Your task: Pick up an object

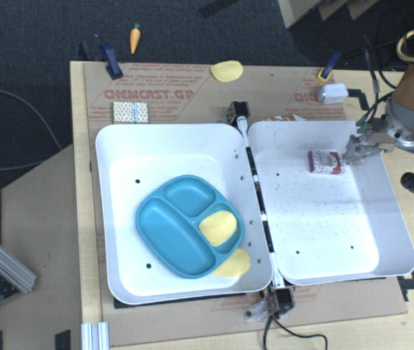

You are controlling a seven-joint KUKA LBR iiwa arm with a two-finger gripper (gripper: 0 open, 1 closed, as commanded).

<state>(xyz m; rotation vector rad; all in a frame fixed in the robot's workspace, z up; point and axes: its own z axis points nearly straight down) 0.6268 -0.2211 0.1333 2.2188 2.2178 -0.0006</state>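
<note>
The red-and-white packet [325,162] lies flat on the floor of the right bin [316,254], toward that bin's 1 o'clock corner, well apart from everything in the other bin. The pincer [354,152] is just beside the packet at its 3 o'clock edge, its metal tips down near the bin floor; whether they touch the packet I cannot tell, and whether they stand wide or narrow I cannot tell either, since the tips blur together at this size. Nothing is seen between them.

Nearest the camera, at 6 o'clock, a bundle of black cable [269,319] hangs off the front edge of the desk [156,319] where the two bins meet. In the left bin [119,166], a blue divided plate [174,228] sits tilted toward 5 o'clock. A yellow piece [219,227] rests in one of its small compartments, and a second yellow piece [233,264] lies on the bin floor, touching the plate's rim at 5 o'clock.

Farther back, on the brown board behind the bins, a small patterned packet [130,111] lies at 11 o'clock, a yellow oval [227,71] at 12 o'clock, and a white block [334,92] at 1 o'clock. Blue clamps [109,60] grip the board's far edge. Beyond it, on the dark floor, lies a small orange carrot toy [135,39]. The arm [411,100] enters at 3 o'clock.
</note>
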